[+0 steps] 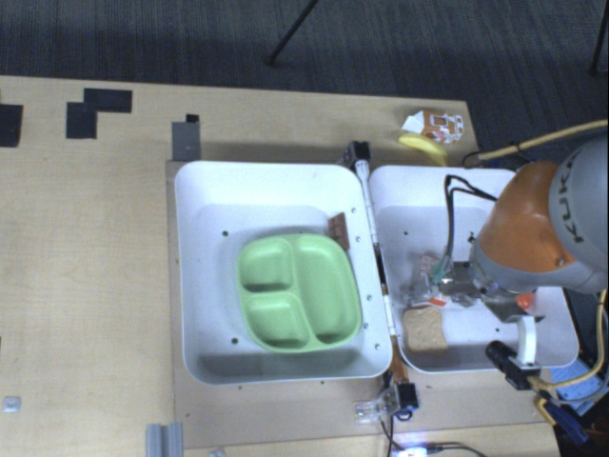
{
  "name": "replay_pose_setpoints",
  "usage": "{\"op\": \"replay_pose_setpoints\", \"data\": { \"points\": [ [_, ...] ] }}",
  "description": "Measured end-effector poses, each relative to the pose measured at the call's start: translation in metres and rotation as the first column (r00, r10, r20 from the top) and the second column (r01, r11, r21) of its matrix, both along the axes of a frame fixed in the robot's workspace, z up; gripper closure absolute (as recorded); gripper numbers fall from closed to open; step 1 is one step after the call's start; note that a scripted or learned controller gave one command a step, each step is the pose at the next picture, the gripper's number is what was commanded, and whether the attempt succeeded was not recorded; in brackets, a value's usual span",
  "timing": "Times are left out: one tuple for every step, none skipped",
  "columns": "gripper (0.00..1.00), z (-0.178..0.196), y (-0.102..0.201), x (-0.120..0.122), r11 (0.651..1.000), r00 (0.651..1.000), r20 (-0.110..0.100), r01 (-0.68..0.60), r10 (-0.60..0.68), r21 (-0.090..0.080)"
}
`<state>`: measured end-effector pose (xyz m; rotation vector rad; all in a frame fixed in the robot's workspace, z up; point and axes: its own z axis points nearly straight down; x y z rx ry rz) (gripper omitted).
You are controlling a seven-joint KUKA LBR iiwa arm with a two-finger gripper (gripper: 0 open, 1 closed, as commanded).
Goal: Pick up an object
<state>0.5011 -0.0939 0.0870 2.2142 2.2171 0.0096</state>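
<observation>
Gripper [440,284] low in right bin [419,193], at ten o'clock from tan block [425,329]; finger state impossible to tell. Green divided plate [300,291] in left bin [205,255]. Nothing visibly grasped; pickup judged outstanding, lift yet to come.

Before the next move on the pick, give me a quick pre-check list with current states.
1. Arm over the right bin: ok, the wrist hangs above its middle.
2. Candidate object in reach: ok, a tan block lies near the right bin's front left corner, beside the gripper.
3. Jaws open or shut: cannot tell, the wrist hides them.
4. Anything held: cannot tell, nothing is seen between the jaws.
5. Small clutter by the gripper: cannot tell what it is, too blurred.
6. Left bin contents apart from the arm: ok, the green divided tray sits there untouched.
</observation>
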Motion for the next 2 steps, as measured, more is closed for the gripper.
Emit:
{"op": "replay_pose_setpoints", "data": {
  "points": [
    [1.00, 0.011, 0.000, 0.002, 1.000, 1.000, 0.005, -0.001, 0.001, 0.000],
    [1.00, 0.080, -0.024, 0.115, 1.000, 1.000, -0.004, -0.004, 0.004, 0.000]
  ]
}}
